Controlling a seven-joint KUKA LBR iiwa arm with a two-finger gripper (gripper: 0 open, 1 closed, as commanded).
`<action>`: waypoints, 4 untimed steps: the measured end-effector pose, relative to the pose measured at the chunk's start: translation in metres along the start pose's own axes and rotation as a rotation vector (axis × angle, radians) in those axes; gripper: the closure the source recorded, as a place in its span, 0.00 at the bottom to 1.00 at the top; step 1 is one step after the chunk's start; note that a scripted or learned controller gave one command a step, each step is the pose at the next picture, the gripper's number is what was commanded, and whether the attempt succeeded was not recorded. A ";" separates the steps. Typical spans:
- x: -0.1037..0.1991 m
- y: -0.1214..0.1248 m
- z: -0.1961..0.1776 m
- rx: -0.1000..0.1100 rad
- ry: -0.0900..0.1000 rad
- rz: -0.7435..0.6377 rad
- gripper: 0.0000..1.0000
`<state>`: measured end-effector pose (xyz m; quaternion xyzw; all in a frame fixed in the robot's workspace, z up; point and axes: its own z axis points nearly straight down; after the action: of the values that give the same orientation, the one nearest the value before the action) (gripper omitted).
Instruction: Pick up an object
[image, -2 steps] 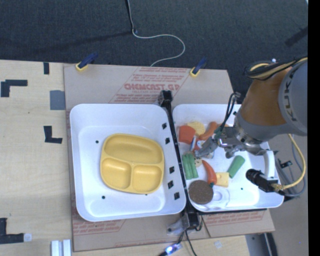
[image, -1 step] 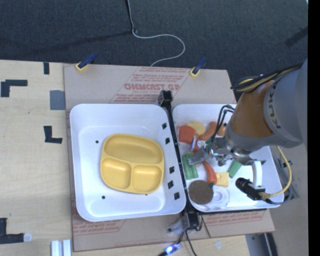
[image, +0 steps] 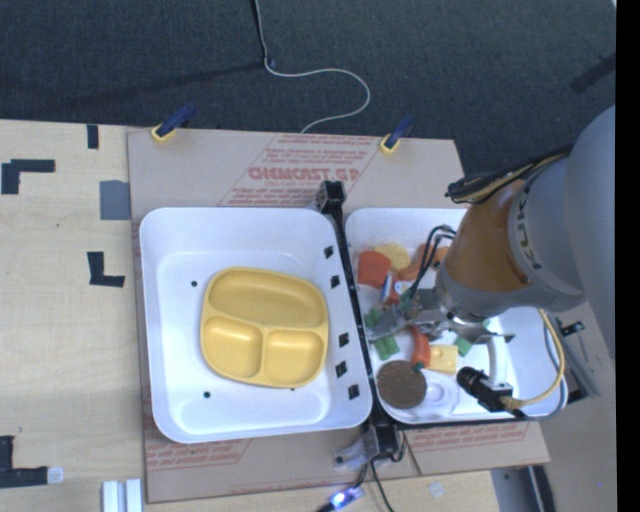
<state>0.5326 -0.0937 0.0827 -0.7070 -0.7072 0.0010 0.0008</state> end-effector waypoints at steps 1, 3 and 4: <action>0.000 0.000 -0.012 -0.001 0.000 0.000 1.00; 0.003 0.005 -0.120 -0.005 0.000 -0.002 1.00; 0.004 0.006 -0.143 -0.003 0.001 -0.002 1.00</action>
<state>0.5387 -0.0895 0.2253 -0.7064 -0.7078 -0.0002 -0.0001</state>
